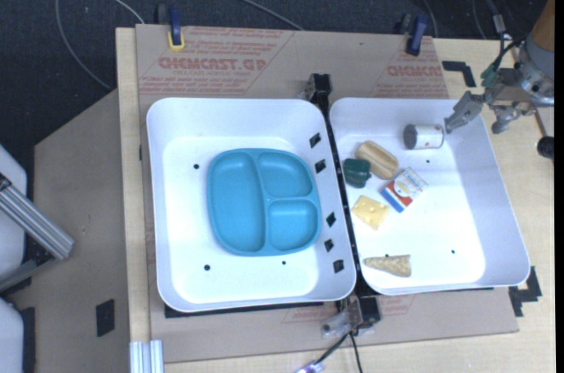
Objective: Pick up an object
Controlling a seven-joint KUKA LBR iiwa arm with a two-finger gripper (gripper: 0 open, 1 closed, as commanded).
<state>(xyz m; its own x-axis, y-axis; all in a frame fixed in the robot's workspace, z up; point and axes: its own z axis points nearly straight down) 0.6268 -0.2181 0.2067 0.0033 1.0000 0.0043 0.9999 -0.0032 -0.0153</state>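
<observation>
Several small objects lie in the right bin: a grey can on its side, a tan bread roll, a dark green piece, a white packet with red and blue, a yellow cheese wedge and a tan slice. My gripper hangs over the bin's far right corner, just right of the grey can. Its two fingers are spread apart, so it is open with nothing between them. The left fingertip is close to the can.
The left bin holds a blue divided plate. A black hinge strip runs between the bins. Blue clamps grip the board's far edge. Cables lie on the dark floor beyond.
</observation>
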